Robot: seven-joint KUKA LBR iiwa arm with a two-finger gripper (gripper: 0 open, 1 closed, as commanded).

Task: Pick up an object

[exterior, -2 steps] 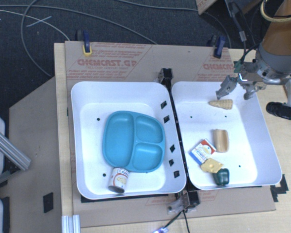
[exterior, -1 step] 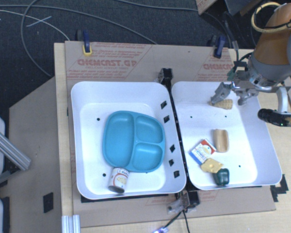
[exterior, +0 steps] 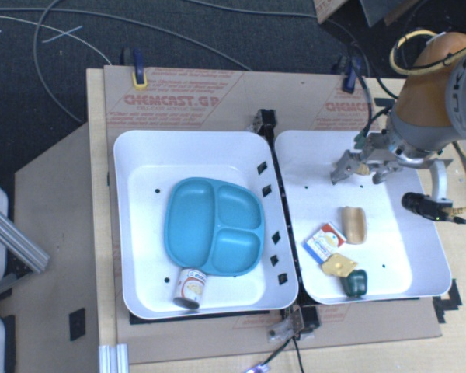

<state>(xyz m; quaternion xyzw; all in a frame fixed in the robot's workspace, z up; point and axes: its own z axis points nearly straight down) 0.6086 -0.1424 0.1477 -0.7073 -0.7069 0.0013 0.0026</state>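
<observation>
The jaws (exterior: pixel 361 169) hang spread apart and hold nothing, over the bare upper floor of the right bin (exterior: pixel 419 282). 4 small objects (exterior: pixel 343 247) cluster lower, well apart. They look packed close, so a closing grip could nudge neighbours or slip.

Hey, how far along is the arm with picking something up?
Nothing looks picked yet. The gripper hangs open over the right bin, holding nothing. The bread roll, small carton and green object all lie in the bin, waiting.
</observation>
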